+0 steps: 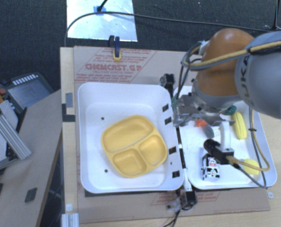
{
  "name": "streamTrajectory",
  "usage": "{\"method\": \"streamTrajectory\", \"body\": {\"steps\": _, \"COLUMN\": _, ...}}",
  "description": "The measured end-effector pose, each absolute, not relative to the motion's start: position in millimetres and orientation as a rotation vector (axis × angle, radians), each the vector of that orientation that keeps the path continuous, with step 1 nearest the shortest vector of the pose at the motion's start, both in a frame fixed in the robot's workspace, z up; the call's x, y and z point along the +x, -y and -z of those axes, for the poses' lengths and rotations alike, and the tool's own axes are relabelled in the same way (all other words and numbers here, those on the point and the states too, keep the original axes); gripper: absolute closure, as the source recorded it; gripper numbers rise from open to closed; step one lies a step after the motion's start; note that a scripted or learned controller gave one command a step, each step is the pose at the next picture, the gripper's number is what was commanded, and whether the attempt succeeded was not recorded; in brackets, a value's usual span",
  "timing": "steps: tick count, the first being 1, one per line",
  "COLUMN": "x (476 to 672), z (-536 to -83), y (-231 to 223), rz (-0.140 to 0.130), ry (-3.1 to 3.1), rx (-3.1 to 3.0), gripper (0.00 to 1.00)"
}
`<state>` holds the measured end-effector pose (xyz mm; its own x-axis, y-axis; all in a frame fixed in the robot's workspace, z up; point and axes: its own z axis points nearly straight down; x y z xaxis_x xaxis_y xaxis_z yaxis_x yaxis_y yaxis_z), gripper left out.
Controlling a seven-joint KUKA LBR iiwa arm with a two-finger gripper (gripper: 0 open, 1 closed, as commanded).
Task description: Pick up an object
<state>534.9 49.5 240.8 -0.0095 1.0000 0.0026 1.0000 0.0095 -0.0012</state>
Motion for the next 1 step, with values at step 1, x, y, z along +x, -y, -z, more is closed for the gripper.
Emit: {"method": "streamTrajectory", "body": {"steps": 1, "x": 512.0, "z": -234.0, "y": -107.0, "rz": 0.002, "ry": 2.231, "rx": -2.207, "gripper": 1.0}}
